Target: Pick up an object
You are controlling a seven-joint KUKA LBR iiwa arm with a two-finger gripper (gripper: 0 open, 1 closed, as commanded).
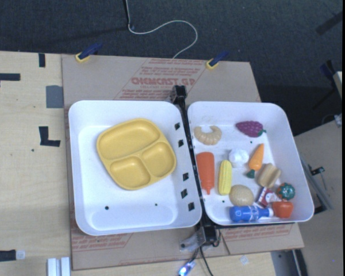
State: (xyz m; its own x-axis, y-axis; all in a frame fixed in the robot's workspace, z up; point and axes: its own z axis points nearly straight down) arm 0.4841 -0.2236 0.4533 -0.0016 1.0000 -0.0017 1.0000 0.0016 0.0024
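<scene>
While toys crowd the right bin [287,125], the grapes [249,128] lie apart near its far edge: best target, approach vertically. Pincer state: cannot tell.

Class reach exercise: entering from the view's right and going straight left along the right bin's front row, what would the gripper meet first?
Probably the red toy in the front right corner, ahead of the blue bottle; if low, the bin wall first.

Two bins [80,154], one yellow plate [136,153], eleven toy foods [205,171].
</scene>
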